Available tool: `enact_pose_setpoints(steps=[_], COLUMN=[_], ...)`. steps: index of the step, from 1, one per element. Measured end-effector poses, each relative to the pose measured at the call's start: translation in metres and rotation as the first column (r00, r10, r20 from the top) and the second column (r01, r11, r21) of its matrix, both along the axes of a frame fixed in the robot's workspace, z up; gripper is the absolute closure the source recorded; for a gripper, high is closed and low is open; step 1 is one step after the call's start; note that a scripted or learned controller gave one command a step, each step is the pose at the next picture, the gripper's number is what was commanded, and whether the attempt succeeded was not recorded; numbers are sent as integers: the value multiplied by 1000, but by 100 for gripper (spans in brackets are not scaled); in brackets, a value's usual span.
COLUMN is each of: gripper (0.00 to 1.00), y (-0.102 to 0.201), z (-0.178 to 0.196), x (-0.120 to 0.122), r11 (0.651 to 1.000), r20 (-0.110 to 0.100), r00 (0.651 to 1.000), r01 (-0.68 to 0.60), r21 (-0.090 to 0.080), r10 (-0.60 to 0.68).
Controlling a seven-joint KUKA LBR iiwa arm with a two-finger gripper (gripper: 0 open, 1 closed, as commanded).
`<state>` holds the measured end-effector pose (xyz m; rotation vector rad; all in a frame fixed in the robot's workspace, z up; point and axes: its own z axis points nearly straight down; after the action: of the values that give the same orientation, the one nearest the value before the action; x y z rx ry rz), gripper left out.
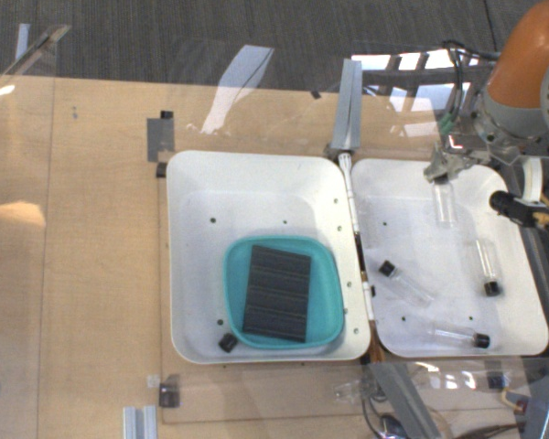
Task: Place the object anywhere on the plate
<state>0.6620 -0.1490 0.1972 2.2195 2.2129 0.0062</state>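
Jaws' state cannot be told; clear vial (pixel 444 204) just below the gripper (pixel 439 174) may be missed, being transparent and slippery.

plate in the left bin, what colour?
Teal plate, with a dark ribbed block on it; camera view.
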Motion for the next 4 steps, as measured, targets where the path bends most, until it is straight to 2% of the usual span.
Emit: enact_pose_setpoints(steps=[1,2,3,4], gripper=[100,100,100,0], y=[75,157,236,236], z=[-12,-12,11,11], x=[-67,-95,-168,-167], r11=[1000,1000,986,986], r20=[-3,-4,-4,-3], r00=[1000,1000,986,986], r01=[8,-21,-165,-164], r21=[3,4,4,4], r10=[-8,21,165,164])
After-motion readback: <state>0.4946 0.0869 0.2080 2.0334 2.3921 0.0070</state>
